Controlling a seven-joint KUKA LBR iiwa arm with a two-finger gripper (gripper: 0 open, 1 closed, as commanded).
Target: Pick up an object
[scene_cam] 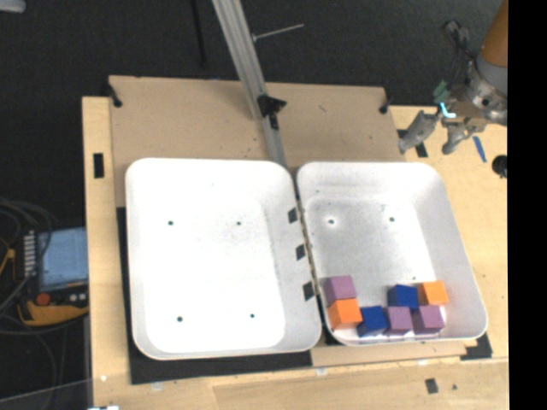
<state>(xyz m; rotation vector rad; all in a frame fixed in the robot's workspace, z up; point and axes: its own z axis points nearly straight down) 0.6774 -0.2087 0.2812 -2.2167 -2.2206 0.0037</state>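
From above, 2 white bins sit side by side on the tabletop (102, 229). The left bin (214, 254) shows bare white floor. The right bin (385, 203) holds 7 small blocks clustered along its near edge: a purple block (340, 288) above an orange block (345, 313), a blue block (373, 320), a purple block (399, 319), a blue block (402, 296), a purple block (429, 318) and an orange block (434, 293). The end effector (434, 132) hangs at upper right, beyond the right bin's far corner, its 2 fingers spread apart with nothing between them, well apart from the blocks.
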